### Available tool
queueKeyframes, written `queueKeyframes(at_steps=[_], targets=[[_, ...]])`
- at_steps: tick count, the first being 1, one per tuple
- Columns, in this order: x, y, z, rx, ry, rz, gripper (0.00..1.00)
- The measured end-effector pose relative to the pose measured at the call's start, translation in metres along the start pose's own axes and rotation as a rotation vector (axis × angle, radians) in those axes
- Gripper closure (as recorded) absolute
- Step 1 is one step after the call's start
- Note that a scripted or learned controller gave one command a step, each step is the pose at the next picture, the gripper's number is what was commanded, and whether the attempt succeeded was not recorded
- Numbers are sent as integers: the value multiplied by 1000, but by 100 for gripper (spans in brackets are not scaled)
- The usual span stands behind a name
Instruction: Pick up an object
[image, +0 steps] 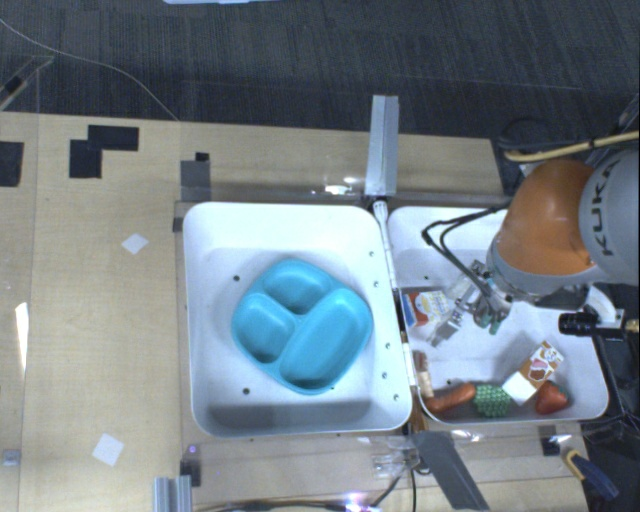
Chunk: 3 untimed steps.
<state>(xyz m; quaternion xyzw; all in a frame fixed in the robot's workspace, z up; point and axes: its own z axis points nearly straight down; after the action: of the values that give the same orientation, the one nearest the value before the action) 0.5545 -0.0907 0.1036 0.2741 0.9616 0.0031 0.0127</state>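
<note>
In the camera view, a blue tray (302, 325) lies in the left bin (205, 395). Small items are gathered at five o'clock in the right bin (415, 235): a sausage (449, 397), a green piece (491, 400), a white block (519, 387), a red piece (552, 399) and a packet (430, 306).

A good pick is judged to need one item centred between the jaws, clear of its neighbours, before closing.

The arm (545, 220) is bent over the right bin, the gripper (470, 312) angled toward eight o'clock beside the packet. Whether the jaws are parted cannot be told; nothing is seen held.
</note>
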Motion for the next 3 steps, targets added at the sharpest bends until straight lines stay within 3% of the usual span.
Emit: queueKeyframes(at_steps=[1, 2, 3], targets=[[-49, 35, 17, 8, 12, 76, 0], [-52, 37, 3, 2, 3, 73, 100], [-47, 115, -82, 8, 14, 130, 100]])
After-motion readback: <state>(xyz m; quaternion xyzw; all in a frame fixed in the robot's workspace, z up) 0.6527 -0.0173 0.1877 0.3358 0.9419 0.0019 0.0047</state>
